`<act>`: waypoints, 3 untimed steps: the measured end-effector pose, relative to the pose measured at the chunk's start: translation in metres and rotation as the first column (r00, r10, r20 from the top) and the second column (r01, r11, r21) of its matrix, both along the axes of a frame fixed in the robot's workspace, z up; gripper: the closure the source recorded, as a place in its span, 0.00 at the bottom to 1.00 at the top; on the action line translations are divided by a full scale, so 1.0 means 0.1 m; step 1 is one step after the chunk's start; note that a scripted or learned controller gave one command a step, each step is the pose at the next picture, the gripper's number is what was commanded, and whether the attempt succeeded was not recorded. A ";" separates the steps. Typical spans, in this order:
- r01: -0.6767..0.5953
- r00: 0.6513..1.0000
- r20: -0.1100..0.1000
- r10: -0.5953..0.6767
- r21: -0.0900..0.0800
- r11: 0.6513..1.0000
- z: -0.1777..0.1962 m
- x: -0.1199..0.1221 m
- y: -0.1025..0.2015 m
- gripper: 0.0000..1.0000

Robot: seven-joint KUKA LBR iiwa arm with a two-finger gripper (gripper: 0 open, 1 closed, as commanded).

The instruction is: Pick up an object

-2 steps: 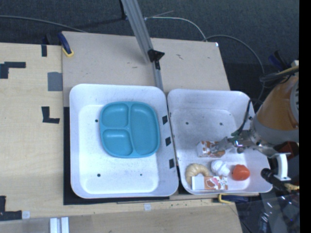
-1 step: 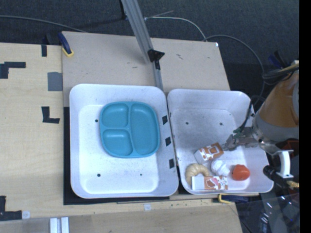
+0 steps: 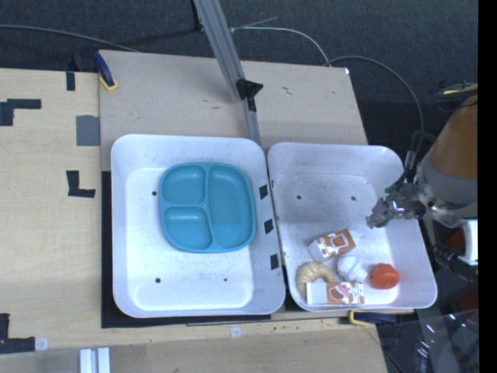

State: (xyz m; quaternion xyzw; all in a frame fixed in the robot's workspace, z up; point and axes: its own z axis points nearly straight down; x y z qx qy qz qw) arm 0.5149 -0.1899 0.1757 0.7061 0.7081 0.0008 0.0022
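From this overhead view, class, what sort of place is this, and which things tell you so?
Probably a robotics lab bench for pick-up trials: a robot arm reaches over two white bins, one with toy food like a croissant, one with a blue divided plate.

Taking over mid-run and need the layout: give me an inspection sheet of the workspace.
Surface: wooden bench with two white bins, left bin, right bin.
Job's things: right bin's near end holds two small cartons, croissant, white object, red object.
Clutter: blue divided plate in left bin.
Grippers: claw over right bin's right side, holding nothing visible.
Cables: thin cables behind the bins.
Surroundings: slanted metal pole, dark floor.
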 end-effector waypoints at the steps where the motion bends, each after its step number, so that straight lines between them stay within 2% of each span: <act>1: 0.001 1.000 -0.002 -0.001 0.001 1.000 0.30 0.01 0.00 1.00; 3: -0.003 1.000 -0.006 0.003 0.003 1.000 0.26 -0.01 0.89 1.00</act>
